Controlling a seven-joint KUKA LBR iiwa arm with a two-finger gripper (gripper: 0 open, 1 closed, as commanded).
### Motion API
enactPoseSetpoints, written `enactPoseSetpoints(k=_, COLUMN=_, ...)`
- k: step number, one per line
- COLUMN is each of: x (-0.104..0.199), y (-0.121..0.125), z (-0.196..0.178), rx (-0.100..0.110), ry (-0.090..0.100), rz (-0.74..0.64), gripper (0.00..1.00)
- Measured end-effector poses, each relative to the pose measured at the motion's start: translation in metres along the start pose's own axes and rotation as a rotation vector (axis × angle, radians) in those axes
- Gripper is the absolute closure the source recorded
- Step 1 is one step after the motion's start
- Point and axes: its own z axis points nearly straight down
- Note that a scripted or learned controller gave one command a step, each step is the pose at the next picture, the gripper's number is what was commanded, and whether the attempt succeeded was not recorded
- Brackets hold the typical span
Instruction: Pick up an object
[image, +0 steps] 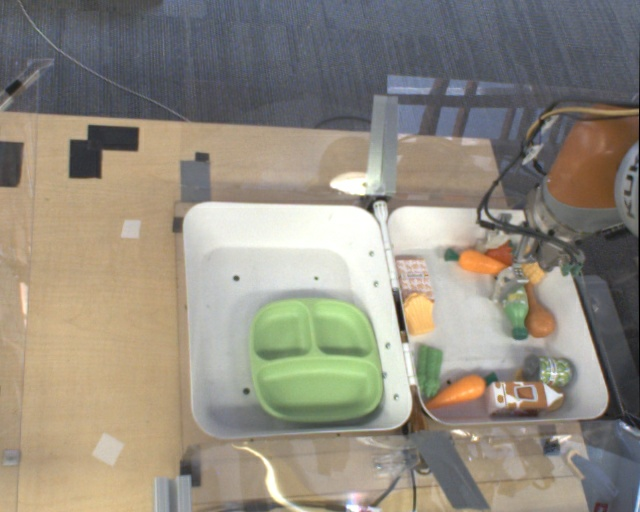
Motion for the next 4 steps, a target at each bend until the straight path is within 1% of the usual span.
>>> enactPoseSetpoints(k=1, x=0.054, y=0.021, z=0.001, rx=-0.002, ry=0.006, rz=0.054, gripper=0.00)
enactPoseSetpoints(k=2, x=0.041, y=0.078, z=0.001, rx=-0.004, ry=0.004, rz=0.098, gripper=0.00)
enactPoseSetpoints(k=3, x=0.027, y=0.092, z=0.001, rx=-0.003, ry=0.004, rz=0.056, gripper=0.00)
enactPoseSetpoints(k=4, x=0.014, y=0.064, z=0.002, rx=-0.002, ry=0.005, rz=-0.022, gripper=0.00)
